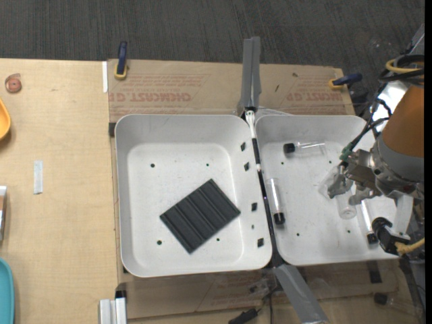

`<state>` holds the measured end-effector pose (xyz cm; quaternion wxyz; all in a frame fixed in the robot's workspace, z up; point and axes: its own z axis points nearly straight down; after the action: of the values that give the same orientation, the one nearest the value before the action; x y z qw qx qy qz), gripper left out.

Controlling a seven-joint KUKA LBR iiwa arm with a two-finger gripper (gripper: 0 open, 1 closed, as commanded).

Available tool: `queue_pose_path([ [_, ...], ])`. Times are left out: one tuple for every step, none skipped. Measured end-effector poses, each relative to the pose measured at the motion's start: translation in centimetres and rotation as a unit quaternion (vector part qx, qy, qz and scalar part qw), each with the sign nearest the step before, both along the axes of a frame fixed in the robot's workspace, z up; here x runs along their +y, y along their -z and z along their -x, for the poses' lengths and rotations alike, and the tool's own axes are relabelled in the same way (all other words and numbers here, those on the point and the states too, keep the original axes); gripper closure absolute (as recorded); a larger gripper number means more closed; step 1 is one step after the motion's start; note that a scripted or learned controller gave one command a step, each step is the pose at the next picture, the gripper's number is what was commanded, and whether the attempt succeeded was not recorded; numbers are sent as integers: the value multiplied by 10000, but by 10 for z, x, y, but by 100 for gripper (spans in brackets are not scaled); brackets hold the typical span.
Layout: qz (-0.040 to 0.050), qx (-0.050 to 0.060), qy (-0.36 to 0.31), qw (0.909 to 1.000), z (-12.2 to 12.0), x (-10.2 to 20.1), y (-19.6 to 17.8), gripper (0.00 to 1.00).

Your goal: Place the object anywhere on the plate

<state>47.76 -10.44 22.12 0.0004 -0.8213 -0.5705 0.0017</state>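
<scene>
Reaching with the gripper [340, 185] low into the right bin [304, 238], just over a clear tube [347, 210], likely for pickup; cannot tell whether spread or pinching; dark ribbed plate [200, 215] waiting in the left bin [135, 181], well apart.

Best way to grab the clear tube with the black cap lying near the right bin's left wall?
Probably grip the clear tube mid-barrel, coming straight down, fingers closing across its width. It lies flat, lengthwise along the right bin wall, black cap at the near end. The wall crowds its left side, so clearance looks tight.

blue clamp [121, 51] | cardboard sheet [202, 86] | orange dish, perhaps [3, 121]
</scene>
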Motion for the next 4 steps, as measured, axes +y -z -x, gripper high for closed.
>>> queue_pose_path([
  [-3, 14, -338, 9994, -17, 58, 32, 100],
  [1, 2, -492, 9988, -12, 135, 1, 100],
  [6, 6, -1183, 9930, -67, 196, -23, 100],
  [4, 16, -1149, 9934, -31, 224, 16, 100],
])
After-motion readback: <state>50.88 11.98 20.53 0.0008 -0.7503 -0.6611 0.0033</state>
